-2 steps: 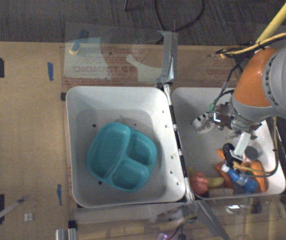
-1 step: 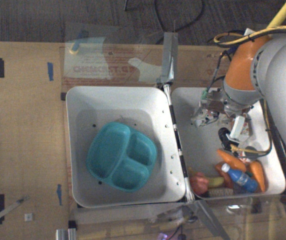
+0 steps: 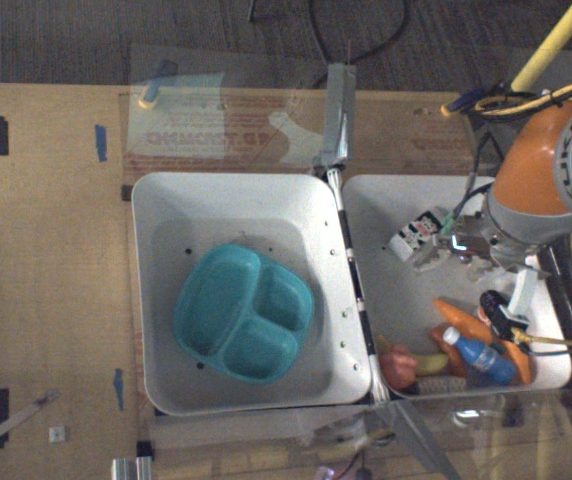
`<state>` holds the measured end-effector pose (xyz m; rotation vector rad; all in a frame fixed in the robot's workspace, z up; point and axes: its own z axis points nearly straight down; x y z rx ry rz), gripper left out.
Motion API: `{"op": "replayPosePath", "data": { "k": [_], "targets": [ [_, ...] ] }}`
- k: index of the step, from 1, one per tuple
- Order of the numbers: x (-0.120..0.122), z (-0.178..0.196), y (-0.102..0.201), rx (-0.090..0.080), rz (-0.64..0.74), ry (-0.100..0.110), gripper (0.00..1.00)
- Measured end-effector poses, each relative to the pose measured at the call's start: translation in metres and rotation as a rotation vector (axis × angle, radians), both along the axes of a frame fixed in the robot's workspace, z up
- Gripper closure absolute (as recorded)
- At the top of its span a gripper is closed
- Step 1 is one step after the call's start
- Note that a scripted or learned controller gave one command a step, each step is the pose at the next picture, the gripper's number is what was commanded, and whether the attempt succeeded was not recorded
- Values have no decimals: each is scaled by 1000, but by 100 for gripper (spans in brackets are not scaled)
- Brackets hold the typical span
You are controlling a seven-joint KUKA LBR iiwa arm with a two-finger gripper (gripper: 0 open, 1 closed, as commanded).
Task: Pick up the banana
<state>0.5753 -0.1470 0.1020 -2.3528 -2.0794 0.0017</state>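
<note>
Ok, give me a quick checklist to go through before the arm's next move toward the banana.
1. Banana located: cannot tell. A yellowish piece lies at the right bin's near edge, partly hidden.
2. Gripper over the right bin: ok, but at its far side, away from that piece.
3. Gripper free of cargo: cannot tell.
4. Clear path down: not ok. A reddish fruit, an orange item and a blue bottle crowd around it.
5. Teal tray out of the way: ok, in the left bin.
</note>
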Motion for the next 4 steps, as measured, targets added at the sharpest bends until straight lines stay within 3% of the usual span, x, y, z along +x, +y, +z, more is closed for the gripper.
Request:
{"op": "replayPosePath", "data": {
  "k": [1,2,3,4],
  "targets": [
    [66,21,-41,21,20,-3,0],
    [7,-14,-4,-1,39,-9,0],
    [48,-1,-37,25,53,0,0],
    [13,58,7,1,345,-1,0]
  ]
}}
